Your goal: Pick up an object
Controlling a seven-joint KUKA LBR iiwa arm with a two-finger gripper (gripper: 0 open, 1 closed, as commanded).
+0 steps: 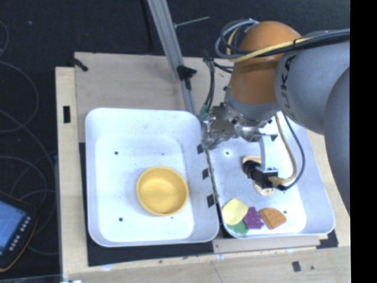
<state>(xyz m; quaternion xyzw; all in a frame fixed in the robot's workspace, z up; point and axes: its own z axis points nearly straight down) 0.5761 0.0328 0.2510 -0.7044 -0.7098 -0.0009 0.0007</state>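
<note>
A yellow bowl [161, 190] sits upright in the left bin [112, 140], a little right of its middle. At the front of the right bin [306, 211] lies a cluster of small toys: a pale yellow piece [234, 209], a green piece [238, 227] under it, a purple grape-like piece [254, 218] and an orange piece [273, 217]. My gripper [213, 135] hangs over the back left of the right bin, close to the rim between the two bins. It is well behind the toy cluster and to the upper right of the bowl. I see nothing held in it.
A slanted metal post [171, 46] rises behind the bins, close to the gripper's left side. The arm's grey body and orange band [265, 46] cover the back right of the right bin. Dark clips [207, 173] line the shared rim.
</note>
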